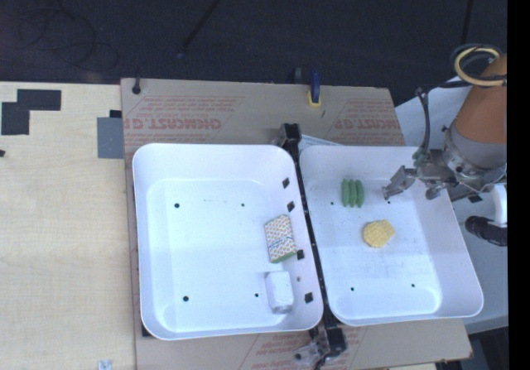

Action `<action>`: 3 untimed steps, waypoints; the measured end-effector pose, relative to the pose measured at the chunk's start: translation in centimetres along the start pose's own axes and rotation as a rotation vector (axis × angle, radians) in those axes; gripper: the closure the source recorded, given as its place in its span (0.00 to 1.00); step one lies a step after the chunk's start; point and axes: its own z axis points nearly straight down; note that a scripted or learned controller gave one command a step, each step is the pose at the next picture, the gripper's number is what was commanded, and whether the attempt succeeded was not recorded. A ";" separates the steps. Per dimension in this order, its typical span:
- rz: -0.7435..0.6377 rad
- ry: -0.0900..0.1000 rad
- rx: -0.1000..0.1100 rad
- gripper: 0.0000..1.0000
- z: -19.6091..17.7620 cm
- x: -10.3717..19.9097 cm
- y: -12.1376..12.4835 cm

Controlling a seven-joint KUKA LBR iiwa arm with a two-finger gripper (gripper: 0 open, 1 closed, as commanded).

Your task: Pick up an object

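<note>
From the fixed overhead camera, the grey arm with its orange band reaches in over the upper right of the right-hand shallow white bin (pixel 464 298), and its gripper (pixel 407 182) hangs above the bin floor with nothing between the jaws; whether they are spread or pressed together I cannot tell. The main risk, as I judge it, is a closure on air: both nearby items are small and low, so a slightly off descent would miss or nudge them aside. The ribbed green oblong piece (pixel 353 193) lies just left of the jaws, near but apart. The round yellow textured piece (pixel 378 234) sits below and left, a bit farther. In the left-hand white bin (pixel 149 194), a patterned green-and-white packet (pixel 281 239) and a pale white block (pixel 279 290) rest against its right wall, well apart from the jaws
</note>
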 end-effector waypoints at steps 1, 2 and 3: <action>0.000 0.002 0.006 1.00 -0.7 0.1 -0.2; 0.007 0.006 0.017 1.00 4.2 0.1 -8.6; 0.004 -0.002 -0.006 1.00 -8.4 -0.2 -8.9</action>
